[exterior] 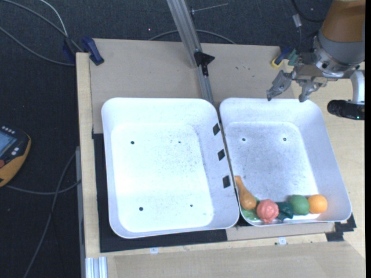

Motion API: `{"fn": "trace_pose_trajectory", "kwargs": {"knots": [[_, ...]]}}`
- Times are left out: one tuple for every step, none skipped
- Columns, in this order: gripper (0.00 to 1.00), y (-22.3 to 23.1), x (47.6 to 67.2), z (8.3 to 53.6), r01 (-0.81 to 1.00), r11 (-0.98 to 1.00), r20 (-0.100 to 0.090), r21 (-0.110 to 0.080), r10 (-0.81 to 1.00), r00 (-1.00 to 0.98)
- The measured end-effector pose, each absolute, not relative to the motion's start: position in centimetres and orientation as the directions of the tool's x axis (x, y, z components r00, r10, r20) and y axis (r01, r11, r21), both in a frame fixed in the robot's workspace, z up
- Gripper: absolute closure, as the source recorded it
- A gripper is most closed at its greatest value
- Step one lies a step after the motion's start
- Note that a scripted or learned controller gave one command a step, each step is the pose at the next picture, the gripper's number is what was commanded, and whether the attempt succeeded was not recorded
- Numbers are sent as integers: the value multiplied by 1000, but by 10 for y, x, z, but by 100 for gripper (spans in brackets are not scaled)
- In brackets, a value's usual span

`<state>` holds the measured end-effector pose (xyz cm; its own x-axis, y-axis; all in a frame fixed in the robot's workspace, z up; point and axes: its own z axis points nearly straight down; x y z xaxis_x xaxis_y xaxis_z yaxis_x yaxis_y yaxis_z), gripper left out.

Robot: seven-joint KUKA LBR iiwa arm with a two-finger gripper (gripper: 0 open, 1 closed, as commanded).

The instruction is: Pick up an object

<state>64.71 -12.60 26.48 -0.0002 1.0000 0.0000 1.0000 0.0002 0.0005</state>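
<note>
Crowding the right bin's (pixel 324 132) near edge lie toys (pixel 284 206); fingers (pixel 288 91) spread, holding nothing.

The pincer (pixel 288 92) hangs spread and empty at two o'clock, over the right bin's (pixel 324 138) far rim. Toys crowd that bin's near edge: an orange ball (pixel 317 203), green ball (pixel 299 204), pink ball (pixel 267 210).
</note>
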Motion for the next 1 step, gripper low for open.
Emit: {"fn": "trace_pose_trajectory", "kwargs": {"knots": [[0,-168,663,296,1000,-2,-1,3,1000,2]]}}
